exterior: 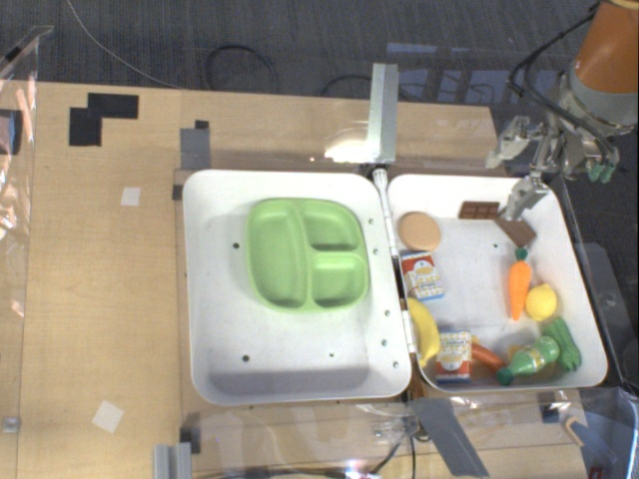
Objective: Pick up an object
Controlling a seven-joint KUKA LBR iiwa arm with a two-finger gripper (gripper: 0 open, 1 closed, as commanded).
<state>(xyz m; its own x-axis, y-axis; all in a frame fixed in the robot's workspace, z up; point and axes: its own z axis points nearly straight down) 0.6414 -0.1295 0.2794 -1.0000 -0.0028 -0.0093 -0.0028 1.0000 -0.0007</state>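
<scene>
- Over the back right corner of the right bin [589,267], I had the gripper [523,200] hanging low above a brown chocolate piece [515,232], with a second chocolate bar [478,210] just beside it.
- I could not tell whether the jaws were apart or together; nothing showed clearly between them.
- I judged this the approach step, with nothing lifted yet.
- Next I would need a straight descent onto the brown piece, clear of the carrot [518,285] near it, then a firm close.
</scene>
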